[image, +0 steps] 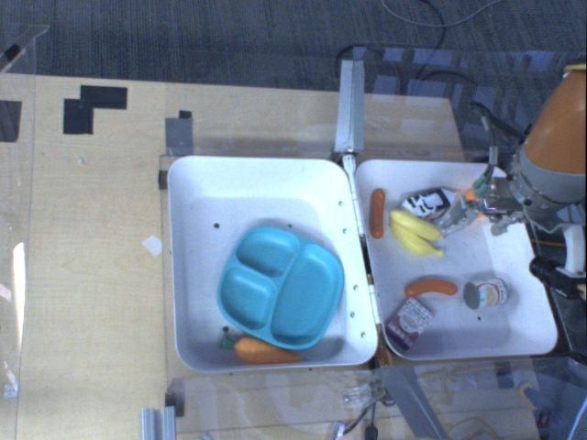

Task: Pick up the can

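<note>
Over the right white bin (541, 337), the grey arm's two-finger gripper (456, 214) is hovering beside the yellow banana (415, 231), its fingers parted and gripping nothing. Well apart from it, the small silver can (486, 293) is lying on its side near the bin's front, just beside a reddish sausage (430, 287)

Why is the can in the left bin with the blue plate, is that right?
Not quite. The camera view shows the can in the right bin, lying near a sausage. The blue plate is in the left bin.
</note>
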Robot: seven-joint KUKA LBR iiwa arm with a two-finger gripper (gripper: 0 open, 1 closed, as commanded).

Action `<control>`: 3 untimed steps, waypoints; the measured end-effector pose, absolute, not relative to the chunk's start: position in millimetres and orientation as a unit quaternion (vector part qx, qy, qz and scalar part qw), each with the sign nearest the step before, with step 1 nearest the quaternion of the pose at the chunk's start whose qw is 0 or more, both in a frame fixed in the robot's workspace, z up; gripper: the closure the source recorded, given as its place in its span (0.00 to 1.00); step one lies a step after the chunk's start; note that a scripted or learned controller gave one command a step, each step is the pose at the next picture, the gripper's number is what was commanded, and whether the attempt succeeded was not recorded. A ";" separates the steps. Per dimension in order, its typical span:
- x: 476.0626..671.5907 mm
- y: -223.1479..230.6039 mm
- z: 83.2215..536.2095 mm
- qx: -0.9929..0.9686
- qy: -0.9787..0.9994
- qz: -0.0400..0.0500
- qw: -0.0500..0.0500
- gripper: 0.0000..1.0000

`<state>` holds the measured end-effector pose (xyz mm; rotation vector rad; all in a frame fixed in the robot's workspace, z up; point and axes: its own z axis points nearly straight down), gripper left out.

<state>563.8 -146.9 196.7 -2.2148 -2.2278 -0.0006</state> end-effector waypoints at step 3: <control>506.6 -177.0 89.4 -0.721 -0.693 -0.004 -0.008 0.00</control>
